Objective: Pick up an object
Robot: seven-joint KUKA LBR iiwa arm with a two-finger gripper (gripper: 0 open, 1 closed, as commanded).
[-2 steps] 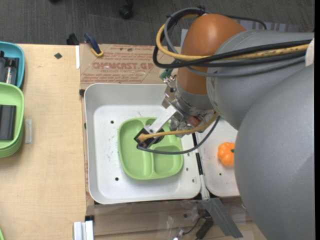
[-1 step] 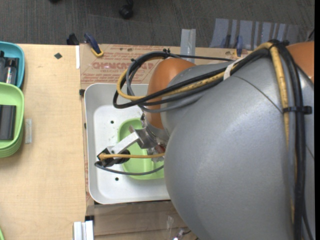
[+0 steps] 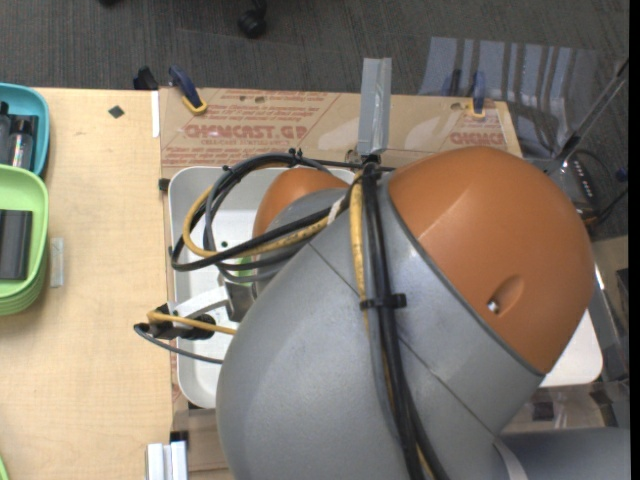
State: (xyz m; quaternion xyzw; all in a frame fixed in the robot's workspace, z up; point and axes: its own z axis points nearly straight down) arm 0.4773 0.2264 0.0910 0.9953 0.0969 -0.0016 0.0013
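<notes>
Bench [image 3: 90, 368] of pale wood fills the left of the camera view, with a teal tray [image 3: 25, 118] and a green tray [image 3: 22, 238] at its far left edge. To their right sits a white bin [image 3: 195, 368], its floor mostly covered by the grey arm [image 3: 330, 368] and looping yellow and black cables [image 3: 215, 228]. The gripper is buried beneath the arm's orange-banded wrist [image 3: 300, 203], so its state cannot be told. No object to pick up can be made out; where it lies relative to the gripper cannot be judged, nor its weight, stiffness or best hold. Further right, an orange dome [image 3: 490, 238] covers the second bin [image 3: 580, 353].
</notes>
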